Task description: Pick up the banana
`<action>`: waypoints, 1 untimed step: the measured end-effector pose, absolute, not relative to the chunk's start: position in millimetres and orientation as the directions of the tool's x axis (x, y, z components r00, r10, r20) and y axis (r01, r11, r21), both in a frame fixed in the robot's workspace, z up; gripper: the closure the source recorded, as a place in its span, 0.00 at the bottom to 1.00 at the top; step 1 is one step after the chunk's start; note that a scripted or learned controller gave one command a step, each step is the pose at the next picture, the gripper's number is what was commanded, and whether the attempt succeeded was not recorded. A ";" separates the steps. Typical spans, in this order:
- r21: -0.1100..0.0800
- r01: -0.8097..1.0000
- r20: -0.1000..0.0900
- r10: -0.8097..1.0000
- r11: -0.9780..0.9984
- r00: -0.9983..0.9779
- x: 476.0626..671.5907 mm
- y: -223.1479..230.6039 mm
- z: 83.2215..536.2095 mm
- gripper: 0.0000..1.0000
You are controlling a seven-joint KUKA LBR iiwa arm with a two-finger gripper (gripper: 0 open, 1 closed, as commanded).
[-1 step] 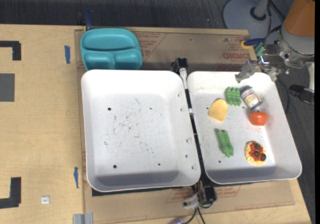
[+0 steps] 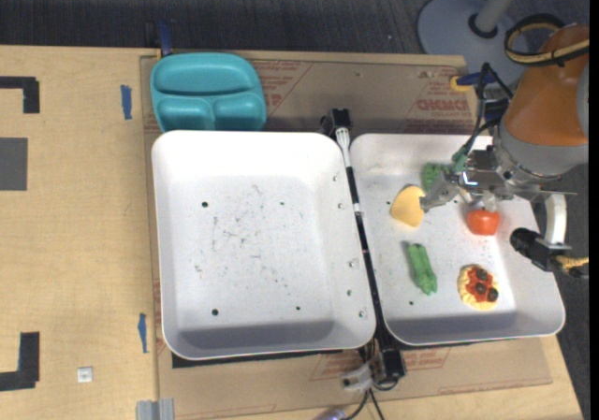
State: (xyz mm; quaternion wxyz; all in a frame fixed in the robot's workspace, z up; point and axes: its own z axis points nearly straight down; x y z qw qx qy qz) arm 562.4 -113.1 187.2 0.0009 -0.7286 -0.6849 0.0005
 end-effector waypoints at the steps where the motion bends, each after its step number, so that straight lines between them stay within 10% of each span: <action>1: -0.004 0.982 0.001 0.982 -0.188 0.189 497.7 -45.5 184.3 0.00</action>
